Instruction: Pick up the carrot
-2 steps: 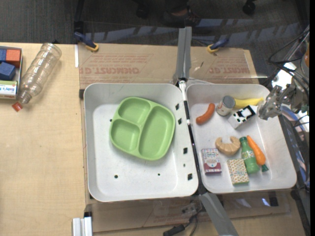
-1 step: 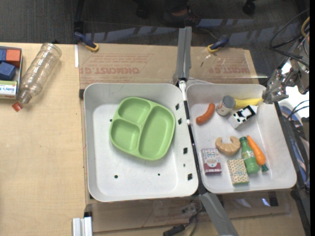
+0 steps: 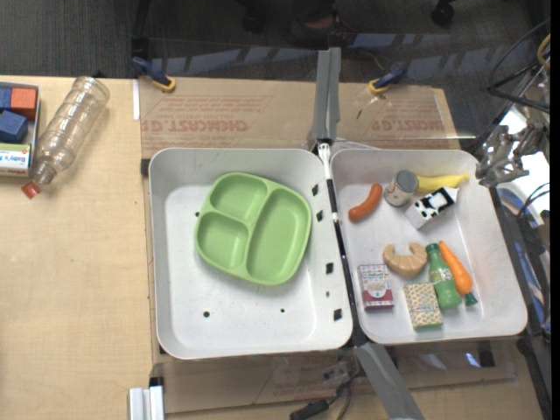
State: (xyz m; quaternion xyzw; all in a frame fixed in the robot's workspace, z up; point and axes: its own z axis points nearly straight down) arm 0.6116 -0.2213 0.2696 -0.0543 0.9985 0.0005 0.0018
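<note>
Carrot (image 3: 456,267) lies in right bin (image 3: 503,234), lower right of frame, orange w/ green end toward bottom, tilted. Green bottle (image 3: 442,276) touches its left side; croissant (image 3: 405,258) just left of that. Two small boxes (image 3: 376,286) (image 3: 423,305) below-left. Sausage (image 3: 366,201), can (image 3: 402,187), banana (image 3: 440,182), cow-print carton (image 3: 434,206) higher up, apart. Left bin (image 3: 175,261) holds green plate (image 3: 254,227). Gripper (image 3: 497,157) at right bin's upper right edge, well apart from carrot; open or closed: can't tell.

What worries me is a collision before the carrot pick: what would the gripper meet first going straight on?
Probably the right bin's far corner, beside the banana tip, not the carrot; the gripper seems aimed downward there, but depth is unclear.
</note>
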